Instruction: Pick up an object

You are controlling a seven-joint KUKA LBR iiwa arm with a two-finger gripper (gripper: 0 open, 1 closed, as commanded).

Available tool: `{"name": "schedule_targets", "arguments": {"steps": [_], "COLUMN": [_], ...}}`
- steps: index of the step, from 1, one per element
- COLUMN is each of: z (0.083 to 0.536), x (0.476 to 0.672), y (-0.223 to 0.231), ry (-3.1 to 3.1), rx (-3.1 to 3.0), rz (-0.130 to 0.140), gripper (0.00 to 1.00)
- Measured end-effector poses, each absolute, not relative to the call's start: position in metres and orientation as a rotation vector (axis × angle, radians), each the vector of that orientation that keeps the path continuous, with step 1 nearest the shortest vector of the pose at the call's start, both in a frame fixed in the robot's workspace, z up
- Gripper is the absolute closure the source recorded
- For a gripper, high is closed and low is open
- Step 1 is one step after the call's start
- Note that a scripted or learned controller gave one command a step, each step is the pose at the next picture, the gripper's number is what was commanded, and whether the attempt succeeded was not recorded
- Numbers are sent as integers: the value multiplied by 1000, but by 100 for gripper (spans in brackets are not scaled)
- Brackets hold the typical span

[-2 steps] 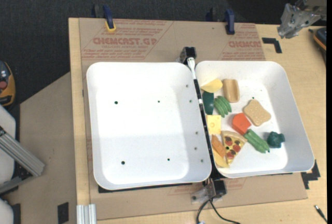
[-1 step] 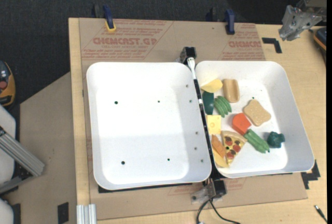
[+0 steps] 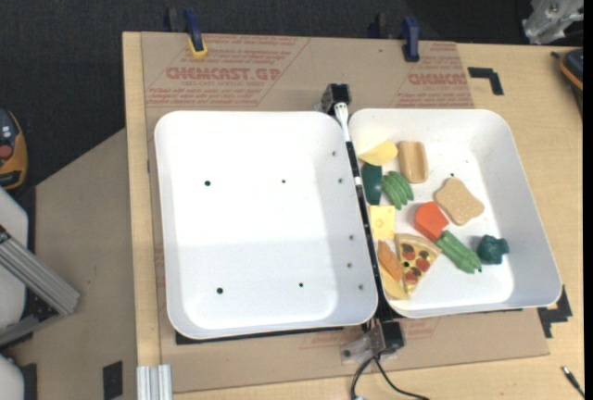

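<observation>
Pizza slice [image 3: 416, 256] lies at the right bin's [image 3: 519, 204] near edge, among toy foods: bread slice [image 3: 459, 201], orange block [image 3: 431, 221], green pods [image 3: 398, 189], perhaps a broccoli [image 3: 491, 248]. Beside it sits the left bin [image 3: 250, 222].

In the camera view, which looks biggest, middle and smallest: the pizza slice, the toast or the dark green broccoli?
Largest to smallest as they look:
1. pizza slice
2. toast, nearly the same, so those two are unsure
3. dark green broccoli, clearly smallest
</observation>
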State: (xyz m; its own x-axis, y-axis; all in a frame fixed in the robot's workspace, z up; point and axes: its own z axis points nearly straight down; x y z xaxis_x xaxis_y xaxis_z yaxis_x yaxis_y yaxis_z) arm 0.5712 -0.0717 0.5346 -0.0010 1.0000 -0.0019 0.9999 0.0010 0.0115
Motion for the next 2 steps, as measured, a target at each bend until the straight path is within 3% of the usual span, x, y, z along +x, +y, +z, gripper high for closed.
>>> {"name": "schedule_targets", "arguments": {"steps": [1,2], "z": [421,473], "x": [541,551], "y": [36,23], "ry": [2241,2219], "rx": [2217,2217], "rz": [-10,8], "gripper": [100,100]}}
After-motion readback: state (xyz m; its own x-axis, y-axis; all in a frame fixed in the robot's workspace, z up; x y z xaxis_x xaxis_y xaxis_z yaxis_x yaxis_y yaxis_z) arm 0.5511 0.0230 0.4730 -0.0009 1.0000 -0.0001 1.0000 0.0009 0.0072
